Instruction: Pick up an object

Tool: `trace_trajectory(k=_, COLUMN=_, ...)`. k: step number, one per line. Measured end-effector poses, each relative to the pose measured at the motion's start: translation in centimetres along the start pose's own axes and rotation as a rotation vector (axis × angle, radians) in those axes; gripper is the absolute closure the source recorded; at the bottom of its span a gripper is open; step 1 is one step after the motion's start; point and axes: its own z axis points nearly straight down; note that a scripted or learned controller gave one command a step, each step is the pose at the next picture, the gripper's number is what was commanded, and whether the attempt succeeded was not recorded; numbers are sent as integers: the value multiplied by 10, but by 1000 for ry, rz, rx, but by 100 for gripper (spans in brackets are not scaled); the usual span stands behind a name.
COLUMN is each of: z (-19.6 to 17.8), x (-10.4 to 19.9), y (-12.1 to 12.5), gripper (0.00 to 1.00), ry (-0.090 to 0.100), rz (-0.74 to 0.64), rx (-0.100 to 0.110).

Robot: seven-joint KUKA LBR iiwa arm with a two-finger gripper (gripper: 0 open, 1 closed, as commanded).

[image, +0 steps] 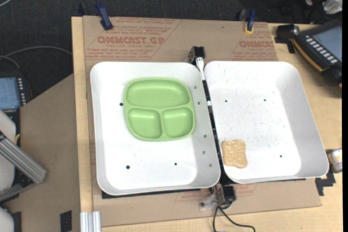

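A light green divided plate (159, 109) with three compartments lies in the left white bin (109, 160), toward its upper middle. A small tan, flat, roughly rectangular piece that looks like a cracker or toast (235, 154) lies in the right white bin (283, 111), close to its front left corner.
The two bins sit side by side on a brown board (136, 35) held by blue clamps (103, 14) at the back. A black fixture (197, 54) stands between the bins at the back. A handheld pendant (321, 49) lies at the right edge. Cables trail at the front (223, 209).
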Motion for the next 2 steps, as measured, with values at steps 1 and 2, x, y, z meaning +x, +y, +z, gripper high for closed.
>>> trace_trajectory(k=1, z=82, x=45, y=-94, gripper=100, ry=12, rz=4, rx=33)
trace_trajectory(k=2, z=150, x=87, y=-138, gripper=100, ry=12, rz=1, rx=33)
